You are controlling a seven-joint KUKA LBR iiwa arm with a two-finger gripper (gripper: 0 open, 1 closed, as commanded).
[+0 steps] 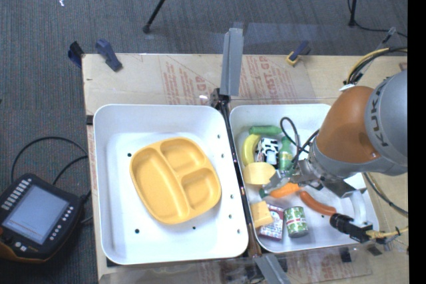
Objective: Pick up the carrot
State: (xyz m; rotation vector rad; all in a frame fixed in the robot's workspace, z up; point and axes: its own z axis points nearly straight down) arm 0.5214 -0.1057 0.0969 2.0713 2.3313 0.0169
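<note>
Carrot: The carrot (287, 190) lies in the right bin (313, 110), near the middle. It is right by my wrist, and part of it is hidden under me.

My fingers: My fingers (285, 177) are low in the right bin, just above the carrot. I cannot tell if they are spread or pressed together, because my own arm covers them.

Look-alike: A second orange thing (318, 203) lies just beside the carrot. I think I could grab that one by mistake.

Crowding: A pale yellow piece (258, 173) touches the carrot's left end. A banana (249, 146) and a green thing (265, 131) sit behind it. A small can (296, 221) and a red packet (272, 225) sit in front. I could bump these or pinch one along with the carrot.

Slip: The carrot looks thin and smooth. If I catch only its tip, I think it could slide out when I lift.

Left bin: The yellow tray (175, 179) sits in the left bin (106, 143), well apart from me.
</note>
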